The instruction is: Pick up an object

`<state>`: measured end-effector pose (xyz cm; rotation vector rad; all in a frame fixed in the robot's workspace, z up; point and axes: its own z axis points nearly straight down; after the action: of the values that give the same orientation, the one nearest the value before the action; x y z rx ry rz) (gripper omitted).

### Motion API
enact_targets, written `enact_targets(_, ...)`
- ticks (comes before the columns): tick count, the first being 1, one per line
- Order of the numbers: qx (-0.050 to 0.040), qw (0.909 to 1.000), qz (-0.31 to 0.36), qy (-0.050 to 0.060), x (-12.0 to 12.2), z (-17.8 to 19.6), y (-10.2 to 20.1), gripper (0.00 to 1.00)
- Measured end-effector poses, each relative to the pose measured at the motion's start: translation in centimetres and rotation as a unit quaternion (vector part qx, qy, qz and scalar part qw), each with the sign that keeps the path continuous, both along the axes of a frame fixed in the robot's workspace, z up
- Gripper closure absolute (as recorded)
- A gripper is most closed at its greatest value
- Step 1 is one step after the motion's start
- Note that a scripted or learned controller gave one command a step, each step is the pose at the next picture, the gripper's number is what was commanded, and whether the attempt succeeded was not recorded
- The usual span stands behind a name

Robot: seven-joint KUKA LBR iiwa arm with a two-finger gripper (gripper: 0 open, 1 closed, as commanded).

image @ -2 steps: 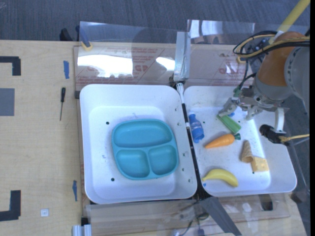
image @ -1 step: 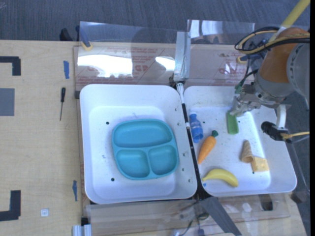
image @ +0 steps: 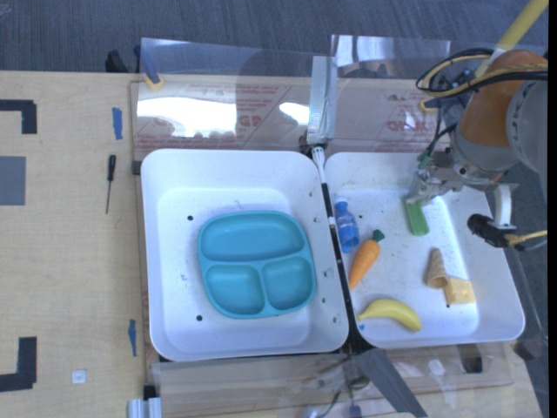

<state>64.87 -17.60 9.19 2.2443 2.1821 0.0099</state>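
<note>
My gripper (image: 428, 186) hangs over the far part of the right bin (image: 496, 320), below the grey wrist with its orange band. A green oblong object (image: 418, 217) lies or hangs right under the gripper's tip, and its upper end meets the tip. In the same bin are a small blue bottle (image: 346, 225) by the left wall, an orange carrot (image: 365, 260) beside it, a yellow banana (image: 391, 313) near the front, and a tan wedge-shaped piece (image: 446, 277) at the right.
The left bin (image: 165, 190) holds a turquoise divided plate (image: 256, 262). A ridge where the bins meet runs between them. Clear plastic panels (image: 235, 103) stand behind both bins. Cables (image: 452, 72) loop above the wrist.
</note>
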Motion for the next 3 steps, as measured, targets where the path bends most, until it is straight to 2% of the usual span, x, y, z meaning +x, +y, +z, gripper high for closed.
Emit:
enact_targets(1,0.0045,0.9515,-0.307,0.007,-5.7,1.4,4.3,1.0)
enact_targets(2,0.0062,0.9143,-0.405,0.004,-5.8,9.5,13.6,1.0)
enact_targets(3,0.0027,0.9403,-0.34,0.009,-14.8,5.8,5.9,1.0)
